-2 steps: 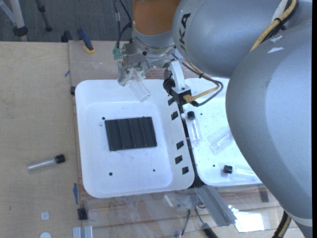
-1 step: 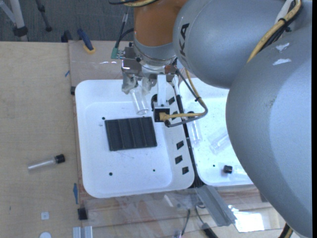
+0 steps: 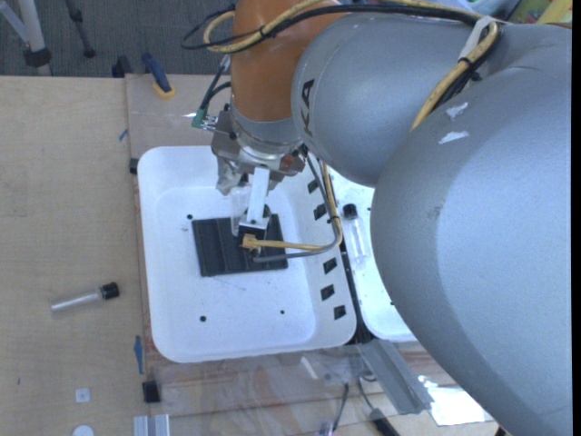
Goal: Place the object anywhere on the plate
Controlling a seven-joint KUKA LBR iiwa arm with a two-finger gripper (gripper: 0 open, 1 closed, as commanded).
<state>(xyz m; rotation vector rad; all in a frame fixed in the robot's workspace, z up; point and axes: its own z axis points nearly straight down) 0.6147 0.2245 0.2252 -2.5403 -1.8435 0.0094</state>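
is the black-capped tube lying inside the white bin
No, the tube lies on the wooden bench, left of the white bin.

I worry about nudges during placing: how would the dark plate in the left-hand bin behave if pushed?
The dark plate lies flat and thin, so it probably won't tip. On the smooth white floor of the bin it may well slide. Its straight edges suggest it is stiff.

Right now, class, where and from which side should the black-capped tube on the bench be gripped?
Probably grip the tube mid-barrel from above, closing across its narrow width: it lies flat on the bench, a slim cylinder, free on both sides.
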